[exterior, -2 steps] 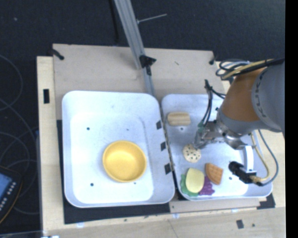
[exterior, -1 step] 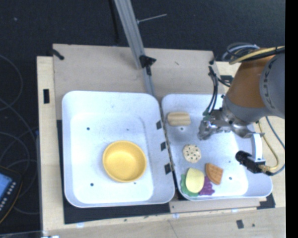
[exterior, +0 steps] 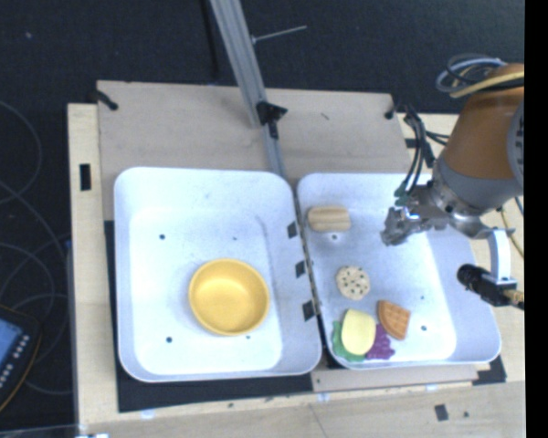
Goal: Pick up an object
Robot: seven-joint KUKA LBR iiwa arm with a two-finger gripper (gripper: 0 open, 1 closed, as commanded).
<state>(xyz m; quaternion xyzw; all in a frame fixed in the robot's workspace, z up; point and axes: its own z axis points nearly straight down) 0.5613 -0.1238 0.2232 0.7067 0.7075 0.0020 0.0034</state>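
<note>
The gripper [exterior: 397,226] hangs over the right bin [exterior: 438,336] — finger state unreadable — well apart from the cookie [exterior: 352,282].

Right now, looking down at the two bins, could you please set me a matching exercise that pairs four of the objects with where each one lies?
Things:
1. yellow bowl
2. tan cylinder
3. round cookie
4. gripper

Places:
A. middle of the right bin
B. over the upper right part of the right bin
C. left bin, lower middle
D. upper left of the right bin, beside the divide between the bins

Pairs: 1-C, 2-D, 3-A, 4-B
</note>
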